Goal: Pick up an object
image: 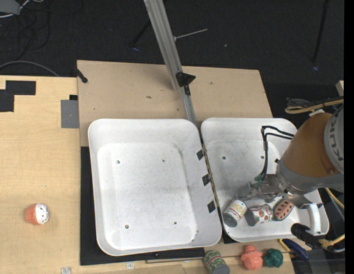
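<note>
camera view: grey arm with its orange band [307,147] reaches in at right, its tool [262,188] low in the right white bin [234,141]. i cannot tell the tool's grip. just below it lie a small cream-labelled can [235,212], a red-and-white can [259,214] and a spotted oval piece [283,209], lower right.

orange-white ball [37,214] on wooden table [28,153] left; aluminium rail [165,39] slants behind bins.
</note>
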You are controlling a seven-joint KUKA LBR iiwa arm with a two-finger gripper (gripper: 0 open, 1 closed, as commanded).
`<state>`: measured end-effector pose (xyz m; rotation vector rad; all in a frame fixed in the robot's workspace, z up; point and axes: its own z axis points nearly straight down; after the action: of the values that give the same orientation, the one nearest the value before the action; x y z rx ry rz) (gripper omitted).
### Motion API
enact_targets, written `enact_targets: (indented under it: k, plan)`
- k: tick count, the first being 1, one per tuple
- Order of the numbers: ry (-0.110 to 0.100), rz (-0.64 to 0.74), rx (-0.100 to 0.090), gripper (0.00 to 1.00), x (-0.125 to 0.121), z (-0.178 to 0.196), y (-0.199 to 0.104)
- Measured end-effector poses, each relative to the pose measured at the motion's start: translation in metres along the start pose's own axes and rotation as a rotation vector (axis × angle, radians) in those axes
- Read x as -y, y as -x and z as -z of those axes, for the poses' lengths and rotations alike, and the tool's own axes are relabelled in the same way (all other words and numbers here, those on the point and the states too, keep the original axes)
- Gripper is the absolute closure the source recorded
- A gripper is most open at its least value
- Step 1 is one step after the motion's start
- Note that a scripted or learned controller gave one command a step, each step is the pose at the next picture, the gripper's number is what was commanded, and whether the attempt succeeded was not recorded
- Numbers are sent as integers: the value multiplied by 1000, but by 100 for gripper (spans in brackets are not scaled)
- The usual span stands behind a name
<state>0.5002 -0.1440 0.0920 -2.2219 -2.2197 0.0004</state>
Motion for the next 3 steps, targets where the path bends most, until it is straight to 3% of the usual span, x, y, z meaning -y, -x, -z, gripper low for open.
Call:
enact_targets:
  k: [1, 3]
  plan:
    - [-1, -5, -1, 100, 0, 11, 1]
    - [4, 2, 1, 100, -18, 121, -4]
